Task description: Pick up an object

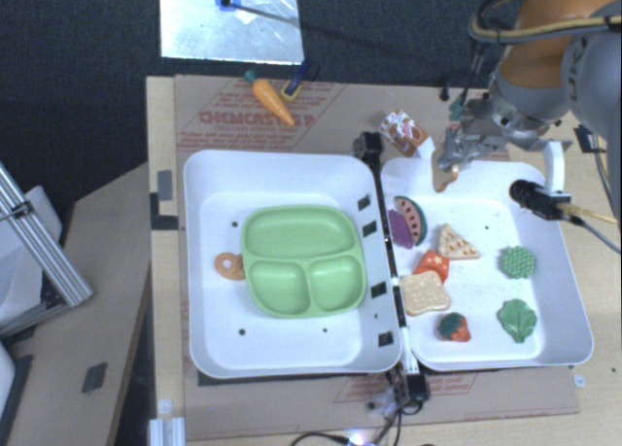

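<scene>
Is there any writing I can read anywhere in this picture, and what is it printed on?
"CHEMCRAFTER": this is my best reading of the faded red print on the cardboard sheet under the bins; the letters are blurred, so I am not certain.
More red print on the cardboard's front edge: too blurred to read.
Small packet behind the right bin: patterned, nothing readable.

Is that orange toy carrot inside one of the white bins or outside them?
Outside. The orange toy carrot lies on the brown cardboard beyond the far rim of the left white bin.
</scene>
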Robot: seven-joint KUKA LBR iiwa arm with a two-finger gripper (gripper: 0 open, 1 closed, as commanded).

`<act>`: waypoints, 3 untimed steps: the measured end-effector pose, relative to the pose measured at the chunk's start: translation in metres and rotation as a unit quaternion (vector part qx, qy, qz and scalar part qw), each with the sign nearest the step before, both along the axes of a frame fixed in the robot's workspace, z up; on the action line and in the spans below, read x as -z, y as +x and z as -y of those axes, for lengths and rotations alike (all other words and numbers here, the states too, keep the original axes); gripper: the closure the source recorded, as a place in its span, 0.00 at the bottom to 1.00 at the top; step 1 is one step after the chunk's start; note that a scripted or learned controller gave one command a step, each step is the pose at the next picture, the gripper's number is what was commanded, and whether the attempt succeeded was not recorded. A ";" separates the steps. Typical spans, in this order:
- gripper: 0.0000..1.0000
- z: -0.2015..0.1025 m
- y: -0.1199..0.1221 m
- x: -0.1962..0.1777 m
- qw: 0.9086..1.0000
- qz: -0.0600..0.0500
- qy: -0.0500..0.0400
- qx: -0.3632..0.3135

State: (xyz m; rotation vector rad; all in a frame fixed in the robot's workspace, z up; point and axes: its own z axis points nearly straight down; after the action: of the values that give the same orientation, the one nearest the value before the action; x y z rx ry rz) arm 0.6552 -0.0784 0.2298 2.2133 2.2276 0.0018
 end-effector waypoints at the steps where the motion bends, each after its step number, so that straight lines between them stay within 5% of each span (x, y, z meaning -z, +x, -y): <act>1: 1.00 -0.001 0.017 0.010 1.000 0.001 0.000 0.000; 3: 1.00 -0.001 0.009 -0.005 1.000 0.000 0.000 0.001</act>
State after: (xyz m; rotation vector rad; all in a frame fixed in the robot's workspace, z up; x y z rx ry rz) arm 0.6646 -0.0770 0.2345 2.2144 2.2260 0.0028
